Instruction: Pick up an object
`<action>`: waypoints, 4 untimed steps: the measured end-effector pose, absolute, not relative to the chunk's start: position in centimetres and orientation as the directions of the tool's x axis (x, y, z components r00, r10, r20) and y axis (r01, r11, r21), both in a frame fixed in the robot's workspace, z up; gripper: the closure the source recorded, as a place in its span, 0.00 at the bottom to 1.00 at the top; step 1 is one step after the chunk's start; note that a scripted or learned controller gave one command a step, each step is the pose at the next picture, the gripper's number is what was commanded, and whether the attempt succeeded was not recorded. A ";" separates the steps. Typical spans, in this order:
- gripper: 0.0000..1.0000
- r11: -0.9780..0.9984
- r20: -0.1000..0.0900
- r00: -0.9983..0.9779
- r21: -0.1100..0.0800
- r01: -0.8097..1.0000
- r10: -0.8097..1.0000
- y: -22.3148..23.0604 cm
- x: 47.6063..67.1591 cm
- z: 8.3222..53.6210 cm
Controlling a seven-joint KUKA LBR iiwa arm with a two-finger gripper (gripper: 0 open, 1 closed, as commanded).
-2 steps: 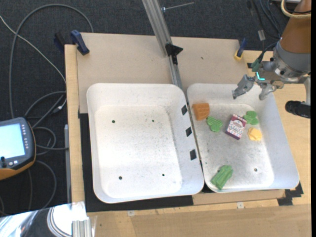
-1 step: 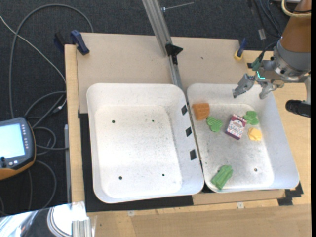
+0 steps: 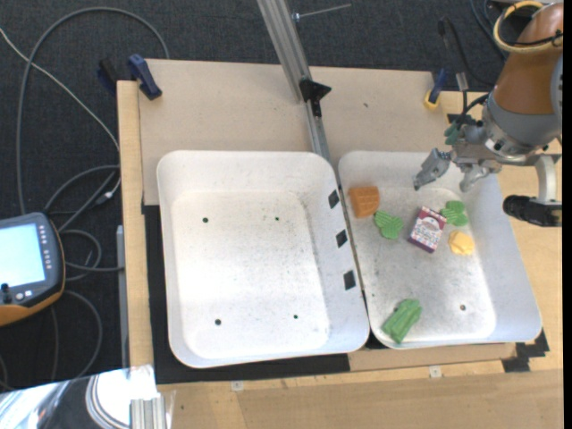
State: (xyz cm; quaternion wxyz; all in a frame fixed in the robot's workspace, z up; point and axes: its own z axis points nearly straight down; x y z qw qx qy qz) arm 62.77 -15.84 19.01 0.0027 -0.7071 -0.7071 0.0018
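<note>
From the overhead camera, my gripper [image 3: 451,173] hangs with its fingers spread apart and nothing between them, above the far edge of the right bin [image 3: 500,324]. Just below it lie the small box [image 3: 427,229], an orange block [image 3: 364,200], green pieces and a yellow piece [image 3: 461,244].

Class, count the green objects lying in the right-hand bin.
3: one green piece beside the orange block, one right of the small box, one near the front edge. Nothing looks hidden.
</note>
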 end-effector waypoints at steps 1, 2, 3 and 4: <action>0.00 -0.001 0.002 0.001 -0.008 1.000 1.000 -16.7 63.1 13.6; 0.00 0.001 0.002 -0.001 -0.007 1.000 1.000 -16.6 63.0 9.0; 1.00 0.001 0.001 -0.001 0.001 1.000 1.000 -16.7 63.2 10.5; 1.00 0.001 -0.002 -0.001 0.008 1.000 1.000 -17.0 63.9 16.8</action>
